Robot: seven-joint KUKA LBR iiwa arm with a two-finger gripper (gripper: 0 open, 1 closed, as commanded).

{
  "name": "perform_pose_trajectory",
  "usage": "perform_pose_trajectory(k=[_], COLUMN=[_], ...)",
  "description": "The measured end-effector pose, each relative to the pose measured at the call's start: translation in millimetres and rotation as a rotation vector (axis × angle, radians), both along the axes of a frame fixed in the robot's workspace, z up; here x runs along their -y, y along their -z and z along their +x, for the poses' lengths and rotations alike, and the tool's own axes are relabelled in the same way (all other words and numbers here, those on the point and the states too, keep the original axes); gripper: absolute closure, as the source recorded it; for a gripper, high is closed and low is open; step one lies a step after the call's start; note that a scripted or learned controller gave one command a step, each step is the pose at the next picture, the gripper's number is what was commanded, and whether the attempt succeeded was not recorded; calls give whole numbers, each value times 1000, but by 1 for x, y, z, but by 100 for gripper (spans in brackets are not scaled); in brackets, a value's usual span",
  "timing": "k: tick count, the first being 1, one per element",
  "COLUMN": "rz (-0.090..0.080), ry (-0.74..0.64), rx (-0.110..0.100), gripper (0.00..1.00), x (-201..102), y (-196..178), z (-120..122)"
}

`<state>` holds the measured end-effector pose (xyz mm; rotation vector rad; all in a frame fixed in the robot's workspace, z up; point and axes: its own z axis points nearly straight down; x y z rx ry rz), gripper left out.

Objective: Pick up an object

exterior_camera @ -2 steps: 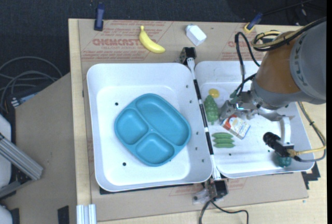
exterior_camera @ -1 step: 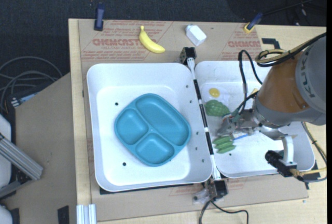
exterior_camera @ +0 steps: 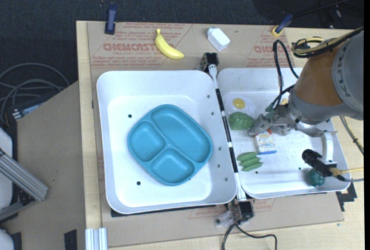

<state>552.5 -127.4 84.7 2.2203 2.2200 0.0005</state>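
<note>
The left bin (exterior_camera: pixel 110 98) holds a blue tray (exterior_camera: pixel 169 143). In the right bin (exterior_camera: pixel 254 78) lie a yellow piece (exterior_camera: pixel 239 104), a green lump (exterior_camera: pixel 240 121), a green pod (exterior_camera: pixel 249 160) and a small card (exterior_camera: pixel 265 144). The gripper (exterior_camera: pixel 267 125) hangs low just over the card, beside the lump; whether its jaws are spread I cannot tell. This looks like the descent to grasp; next it must close on one object and lift.
</note>
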Motion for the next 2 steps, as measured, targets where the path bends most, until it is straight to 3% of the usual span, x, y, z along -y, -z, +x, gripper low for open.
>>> perform_pose_trajectory(k=[1,2], rz=[1,-1], ry=[-1,-1], rx=[0,2], gripper=[0,100], x=[-23,-22], y=[0,-10], z=[5,6])
